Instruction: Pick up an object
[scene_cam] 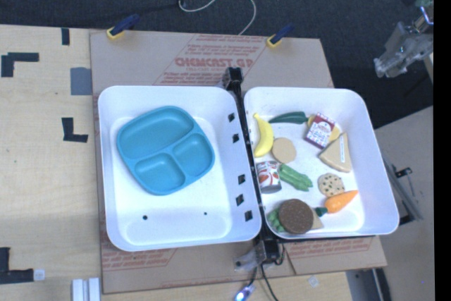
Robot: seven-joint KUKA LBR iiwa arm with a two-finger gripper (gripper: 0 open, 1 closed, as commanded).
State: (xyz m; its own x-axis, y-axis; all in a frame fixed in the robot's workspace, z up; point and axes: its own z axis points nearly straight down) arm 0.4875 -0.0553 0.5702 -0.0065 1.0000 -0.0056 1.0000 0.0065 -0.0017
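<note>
The right bin (373,151) holds several toy foods: a yellow banana (263,135), a green chili (287,118), a red box (320,130), a sandwich wedge (338,154), a round tan cracker (284,150), a small can (268,176), a green pea pod (295,177), a cookie (330,184), an orange carrot (340,201) and a brown burger patty (295,216). My gripper (397,61) hangs at the upper right, outside the bin and beyond its far right corner, above the dark floor. Nothing shows in it.
The left bin (113,208) holds a blue divided plate (165,149). Both bins rest on a cardboard sheet (211,60) clipped to the wooden bench. A cable (211,0) loops behind the bins.
</note>
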